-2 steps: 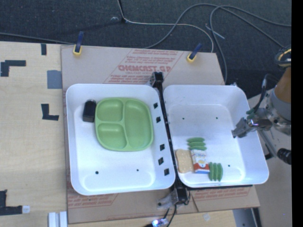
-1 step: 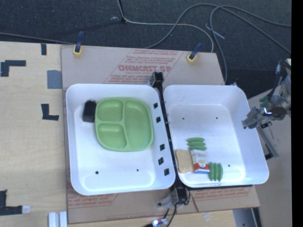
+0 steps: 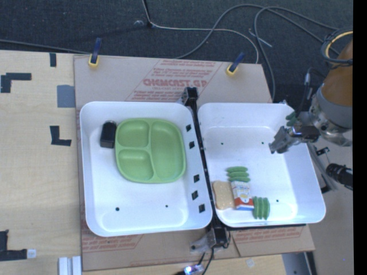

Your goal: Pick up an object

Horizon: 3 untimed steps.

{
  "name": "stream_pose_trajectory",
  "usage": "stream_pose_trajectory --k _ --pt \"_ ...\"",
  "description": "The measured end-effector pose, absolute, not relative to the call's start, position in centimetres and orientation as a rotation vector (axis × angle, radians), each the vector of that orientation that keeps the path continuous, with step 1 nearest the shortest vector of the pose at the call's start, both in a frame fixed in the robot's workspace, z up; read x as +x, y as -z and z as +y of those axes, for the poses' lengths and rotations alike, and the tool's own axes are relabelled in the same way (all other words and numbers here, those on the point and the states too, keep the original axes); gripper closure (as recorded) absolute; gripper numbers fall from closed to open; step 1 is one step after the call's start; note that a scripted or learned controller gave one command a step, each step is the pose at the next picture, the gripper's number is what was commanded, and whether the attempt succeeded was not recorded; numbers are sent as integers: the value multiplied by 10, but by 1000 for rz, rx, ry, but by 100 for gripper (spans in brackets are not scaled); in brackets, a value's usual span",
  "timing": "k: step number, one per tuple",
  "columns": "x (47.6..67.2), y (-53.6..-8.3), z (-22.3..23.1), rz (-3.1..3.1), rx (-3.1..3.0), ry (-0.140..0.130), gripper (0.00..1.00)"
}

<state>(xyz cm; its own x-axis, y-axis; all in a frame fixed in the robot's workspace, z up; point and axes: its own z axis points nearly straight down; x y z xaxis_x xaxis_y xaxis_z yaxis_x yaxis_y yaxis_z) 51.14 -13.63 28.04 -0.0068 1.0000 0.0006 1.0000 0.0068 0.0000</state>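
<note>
**Tool hanging over the right bin's far right side**

The arm (image 3: 335,90) is reaching in from the right, and the tool (image 3: 281,144) is hanging over the right bin (image 3: 252,116), near its right wall. Whether its fingers are apart or together cannot be told; nothing is showing between them.

The far half of the right bin's floor is lying bare, giving open room under and left of the tool. The things are sitting well apart from the tool, toward the near edge: a green pod (image 3: 237,173), a tan block (image 3: 223,195) beside a small carton (image 3: 242,196), and a second green piece (image 3: 261,207) just right of the carton. The block is lying close to the divider between the bins.

In the left bin (image 3: 92,171), a green tray (image 3: 151,150) is taking up the far middle, with a black block (image 3: 108,134) touching its left side. The near strip of that bin is lying open.

Both bins are resting on a cardboard sheet (image 3: 172,76) on the desk (image 3: 28,171).
</note>
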Motion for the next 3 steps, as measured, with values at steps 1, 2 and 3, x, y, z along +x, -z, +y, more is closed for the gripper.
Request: stream_pose_trajectory --k 1,2,3 --pt "527 -262 -88 -2226 -2214 -3 100" --pt "535 -248 -32 -2226 -2214 -3 100" --pt "550 -240 8 -2225 -2217 -3 100"
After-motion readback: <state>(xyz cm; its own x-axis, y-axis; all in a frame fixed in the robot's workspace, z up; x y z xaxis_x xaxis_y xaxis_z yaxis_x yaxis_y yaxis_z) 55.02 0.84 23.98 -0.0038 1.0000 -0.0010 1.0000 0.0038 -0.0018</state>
